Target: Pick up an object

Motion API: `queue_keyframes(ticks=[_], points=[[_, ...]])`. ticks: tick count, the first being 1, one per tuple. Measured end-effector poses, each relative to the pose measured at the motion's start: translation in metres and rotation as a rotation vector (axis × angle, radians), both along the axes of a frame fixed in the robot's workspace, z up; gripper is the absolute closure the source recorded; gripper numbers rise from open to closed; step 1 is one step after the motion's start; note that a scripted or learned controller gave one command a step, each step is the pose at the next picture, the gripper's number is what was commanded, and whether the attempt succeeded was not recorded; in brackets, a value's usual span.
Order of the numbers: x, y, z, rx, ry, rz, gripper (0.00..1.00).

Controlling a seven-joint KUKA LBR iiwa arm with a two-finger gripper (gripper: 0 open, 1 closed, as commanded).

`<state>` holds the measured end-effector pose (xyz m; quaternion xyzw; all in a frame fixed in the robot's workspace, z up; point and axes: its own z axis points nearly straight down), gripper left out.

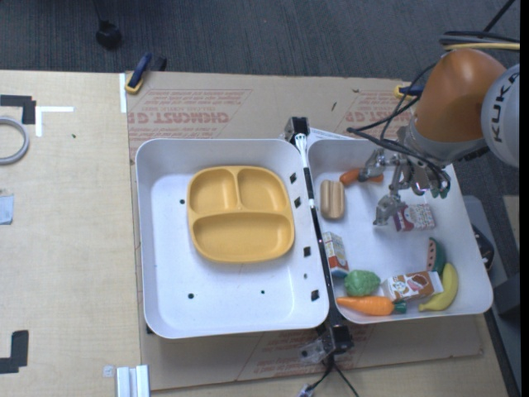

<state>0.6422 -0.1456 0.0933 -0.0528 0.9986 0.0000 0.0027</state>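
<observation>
While cardboard [194, 114] reads mirrored "CHEMCAST", the claw [395, 205] hangs spread wide beside a small packet [416, 217].

Small pale packet [416, 217] with dark red print lies flat on right bin's floor [372, 246], far side; just beside gripper [387, 215]; not gripped.

Divided plate [241, 212] in left bin [157, 246]; toy foods in right bin [463, 300].

yellow divided plate [240, 213] | white bins [165, 304] | orange carrot [365, 305] | green lettuce [361, 283] (crinkly) | yellow banana [445, 290] | tan bun [332, 198]
</observation>
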Motion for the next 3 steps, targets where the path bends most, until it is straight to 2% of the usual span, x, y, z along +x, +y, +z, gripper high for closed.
queue_keyframes(ticks=[1,2,3], points=[[-0.073,-0.009,-0.001,0.0,0.003,0.049,0.0],[-0.071,-0.009,0.01,0.001,-0.003,0.044,1.0],[-0.05,0.076,0.132,-0.001,-0.001,0.26,1.0]])
